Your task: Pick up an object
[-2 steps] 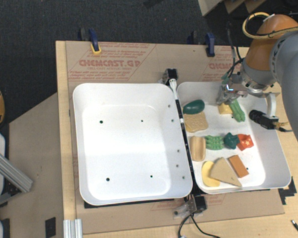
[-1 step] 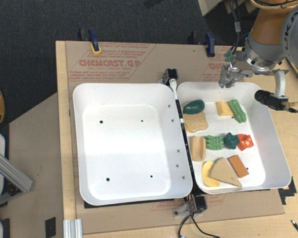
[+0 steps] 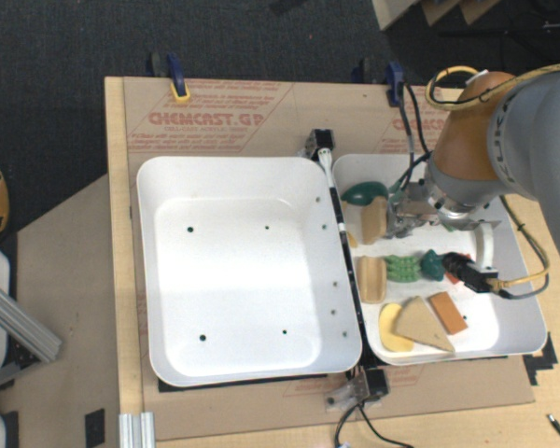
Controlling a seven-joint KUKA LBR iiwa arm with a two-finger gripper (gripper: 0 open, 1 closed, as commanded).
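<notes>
**Red lettering on the brown board**

The only readable writing is printed in red on the brown board (image 3: pixel 261 110) that lies on the tabletop under the two white bins. Along its far edge, above the left bin (image 3: pixel 243 269), large capitals read roughly "CHEMCAST GP", with lines of much smaller red print above and below that are too fine to make out. A second patch of the same red print sits near the right far corner, partly hidden and not legible.
</notes>
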